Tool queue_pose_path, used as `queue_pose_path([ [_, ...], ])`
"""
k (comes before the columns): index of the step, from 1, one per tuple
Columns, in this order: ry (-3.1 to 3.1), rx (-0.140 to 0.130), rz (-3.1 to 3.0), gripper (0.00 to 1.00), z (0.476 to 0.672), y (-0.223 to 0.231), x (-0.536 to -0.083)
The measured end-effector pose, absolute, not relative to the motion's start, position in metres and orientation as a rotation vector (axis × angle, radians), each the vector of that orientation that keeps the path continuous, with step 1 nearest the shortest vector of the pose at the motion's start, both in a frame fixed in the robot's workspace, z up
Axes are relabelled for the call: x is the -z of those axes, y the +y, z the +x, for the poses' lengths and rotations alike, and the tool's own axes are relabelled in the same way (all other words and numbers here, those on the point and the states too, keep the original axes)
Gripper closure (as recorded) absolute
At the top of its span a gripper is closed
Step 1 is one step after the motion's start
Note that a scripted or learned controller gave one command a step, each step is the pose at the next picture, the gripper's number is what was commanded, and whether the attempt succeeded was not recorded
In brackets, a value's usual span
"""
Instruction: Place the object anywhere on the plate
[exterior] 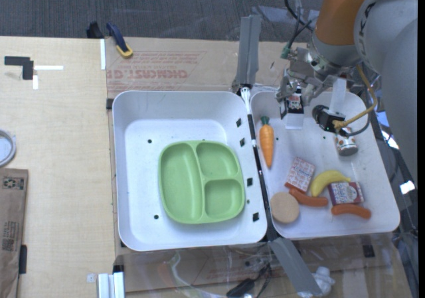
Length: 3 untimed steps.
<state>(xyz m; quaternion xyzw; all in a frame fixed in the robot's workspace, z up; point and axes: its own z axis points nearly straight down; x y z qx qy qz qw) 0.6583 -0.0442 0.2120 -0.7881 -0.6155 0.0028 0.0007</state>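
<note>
With the gripper (292, 105) hanging over the far end of the right bin (382, 157), just beyond the carrot (266, 144), its state impossible to tell, a descent may jam the carrot against the bin wall, far from the green plate (201, 182).

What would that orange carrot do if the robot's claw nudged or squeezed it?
The carrot looks like smooth moulded toy plastic, so it is probably stiff, light and slightly slippery. Its rounded, tapered body lies flat along the bin wall, so a sideways nudge would likely roll or swing it.
</note>
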Motion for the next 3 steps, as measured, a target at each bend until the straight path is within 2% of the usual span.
queue_pose_path([
  [1, -2.157, -0.007, -2.28, 1.0, 0.627, 0.007, -0.19],
  [2, -1.965, -0.007, -2.448, 1.0, 0.605, -0.006, -0.19],
  [3, -2.142, -0.007, -2.295, 1.0, 0.594, 0.064, -0.19],
])
